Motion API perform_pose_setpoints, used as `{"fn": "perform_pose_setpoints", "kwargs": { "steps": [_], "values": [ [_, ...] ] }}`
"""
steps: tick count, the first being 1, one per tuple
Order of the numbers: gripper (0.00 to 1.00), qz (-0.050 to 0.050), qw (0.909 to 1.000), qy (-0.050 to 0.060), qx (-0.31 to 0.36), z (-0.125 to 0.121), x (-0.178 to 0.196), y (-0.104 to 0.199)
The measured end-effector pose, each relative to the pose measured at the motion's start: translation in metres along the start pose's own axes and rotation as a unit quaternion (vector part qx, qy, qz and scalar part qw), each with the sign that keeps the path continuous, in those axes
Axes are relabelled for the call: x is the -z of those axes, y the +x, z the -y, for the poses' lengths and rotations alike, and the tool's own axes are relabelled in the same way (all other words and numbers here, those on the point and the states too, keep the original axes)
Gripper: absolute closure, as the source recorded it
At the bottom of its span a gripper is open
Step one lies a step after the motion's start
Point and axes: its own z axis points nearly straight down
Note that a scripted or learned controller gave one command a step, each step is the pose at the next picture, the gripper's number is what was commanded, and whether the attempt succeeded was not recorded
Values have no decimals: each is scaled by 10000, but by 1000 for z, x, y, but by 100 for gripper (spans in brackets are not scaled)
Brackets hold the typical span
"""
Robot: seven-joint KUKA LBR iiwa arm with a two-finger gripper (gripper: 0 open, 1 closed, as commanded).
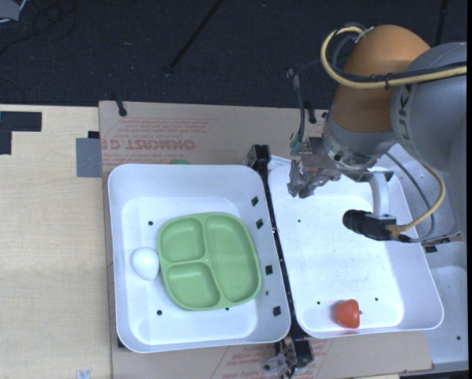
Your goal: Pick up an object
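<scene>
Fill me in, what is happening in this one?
A robot arm reaches in from the right, and its gripper hangs over the far left corner of the right bin. Nothing shows between its fingers. A small red object lies near that bin's front edge, well away from the gripper. The left bin holds a green divided plate with a white ball touching its left side. Nothing has been picked up yet.

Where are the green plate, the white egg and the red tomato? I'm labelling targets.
green plate (210, 260), camera view, middle divider.
white egg (146, 263), camera view, its top.
red tomato (347, 313), camera view, its middle.
</scene>
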Motion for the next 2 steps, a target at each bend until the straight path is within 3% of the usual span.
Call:
{"fn": "perform_pose_setpoints", "kwargs": {
  "steps": [2],
  "values": [
    [100, 6, 10000, 17, -5, -4, -26, 103]
  ]
}}
